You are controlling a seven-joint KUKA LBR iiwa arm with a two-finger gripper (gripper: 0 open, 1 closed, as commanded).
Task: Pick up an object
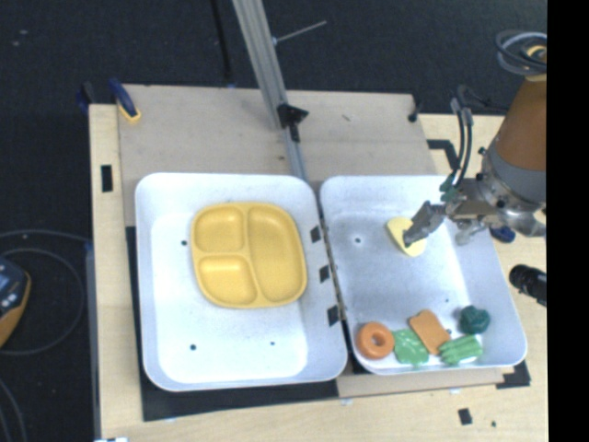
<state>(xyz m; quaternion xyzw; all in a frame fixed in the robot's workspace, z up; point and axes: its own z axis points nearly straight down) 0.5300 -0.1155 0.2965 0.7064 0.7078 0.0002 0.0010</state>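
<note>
gripper (425, 226) overlapping yellow piece (401, 234), grasp unclear

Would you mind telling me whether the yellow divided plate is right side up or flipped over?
Right side up: the yellow divided plate shows its three hollow compartments facing upward in the left bin.

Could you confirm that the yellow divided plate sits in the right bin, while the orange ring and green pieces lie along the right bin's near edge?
Not quite: the camera view shows the yellow divided plate in the left bin, not the right one. The rest holds: the orange ring and green pieces lie along the near edge of the right bin.
</note>
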